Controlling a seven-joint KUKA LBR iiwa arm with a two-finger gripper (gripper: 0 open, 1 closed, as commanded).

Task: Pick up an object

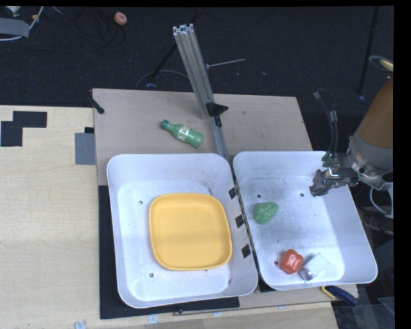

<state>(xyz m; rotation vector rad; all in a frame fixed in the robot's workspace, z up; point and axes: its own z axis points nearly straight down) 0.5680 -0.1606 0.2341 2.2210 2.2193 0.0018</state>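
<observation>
While the arm (376, 138) reaches in from the right side of the camera view, its tool (319, 184) hangs over the upper right part of the right bin (340, 244), close to that bin's right wall. Tool is dark and small at this angle; cannot tell whether it is released or clenched. Nothing visible in its grip.

Right bin, contents: green lumpy object (265, 211) on the floor toward the left side, near the divide between bins, apart from the tool. Red object (291, 261) lower down, near the front wall. Just right of it, a pale, whitish item with a grey end (313, 266), hard to make out against the white floor; the two look close together, possibly touching. All three lie flat on the bin floor, none lifted.

Left bin (128, 186): one yellow square plate with rounded corners (190, 231), lying flat, roughly central, slightly toward the right.

Between bins: three small black clips (239, 220) along the shared edge.

Table (270, 122) behind bins: green bottle with white label (182, 133) lying on its side, cap end pointing left, well clear of both bins. Slanted aluminium rail (196, 64) rises from a black bracket near the back of the bins, leaning up and left.

Dark floor beyond table, cables scattered; small orange ball (120, 18) at top left.
</observation>
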